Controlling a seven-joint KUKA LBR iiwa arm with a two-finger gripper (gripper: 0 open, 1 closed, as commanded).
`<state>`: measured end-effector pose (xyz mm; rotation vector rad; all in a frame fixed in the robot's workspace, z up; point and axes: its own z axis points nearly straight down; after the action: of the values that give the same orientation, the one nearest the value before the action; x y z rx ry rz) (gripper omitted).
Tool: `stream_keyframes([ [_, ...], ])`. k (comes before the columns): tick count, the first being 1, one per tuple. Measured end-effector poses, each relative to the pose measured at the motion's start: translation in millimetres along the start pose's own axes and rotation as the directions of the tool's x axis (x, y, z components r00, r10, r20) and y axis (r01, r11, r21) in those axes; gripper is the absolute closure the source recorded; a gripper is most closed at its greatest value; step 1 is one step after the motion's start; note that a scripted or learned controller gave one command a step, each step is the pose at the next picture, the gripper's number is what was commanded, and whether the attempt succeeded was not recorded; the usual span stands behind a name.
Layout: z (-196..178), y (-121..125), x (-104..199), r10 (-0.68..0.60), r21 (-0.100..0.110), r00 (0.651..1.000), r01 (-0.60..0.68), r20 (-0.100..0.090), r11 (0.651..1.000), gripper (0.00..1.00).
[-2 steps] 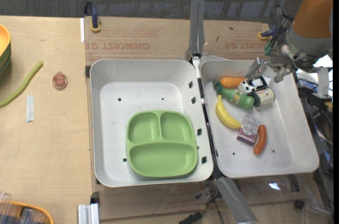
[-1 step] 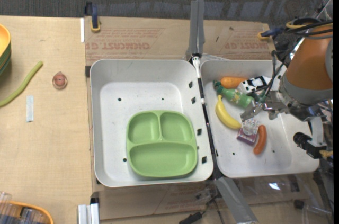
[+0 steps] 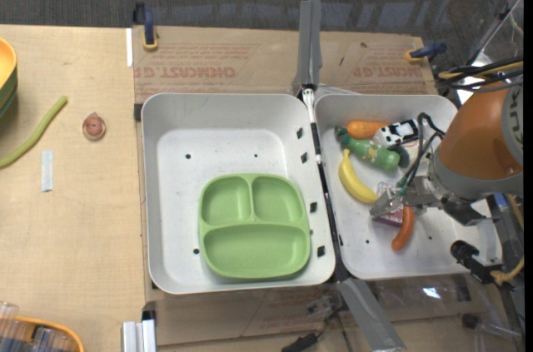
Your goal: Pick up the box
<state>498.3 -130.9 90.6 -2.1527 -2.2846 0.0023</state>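
The box [image 3: 385, 215] is a small purplish-pink packet lying on the floor of the right bin [image 3: 433, 259], just right of the banana. My gripper [image 3: 395, 197] reaches in from the right and hovers directly over the box's upper edge, low to the bin floor. It covers part of the box. Whether it touches the box cannot be told. The orange-banded wrist [image 3: 481, 138] hides the bin's right side.
Close around the box lie a yellow banana [image 3: 355, 180], an orange-red sausage [image 3: 403, 229], a green toy [image 3: 372, 151], an orange carrot [image 3: 365, 128] and a black-and-white item [image 3: 400, 131]. The left bin [image 3: 166, 176] holds a green divided plate [image 3: 254, 225].
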Motion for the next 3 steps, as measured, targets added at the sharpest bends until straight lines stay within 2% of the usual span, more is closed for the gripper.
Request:
stream_keyframes([
  [1, -11, 1, -2, 0.005, -0.004, 1.000, -0.005, 0.001, 1.000, 1.00],
  [2, -100, 40, 59, 0.167, -0.001, 0.986, -0.167, 0.002, 0.986, 1.00],
  [3, -60, -17, 10, 0.045, 0.001, 0.999, -0.045, 0.001, 0.999, 1.00],
])
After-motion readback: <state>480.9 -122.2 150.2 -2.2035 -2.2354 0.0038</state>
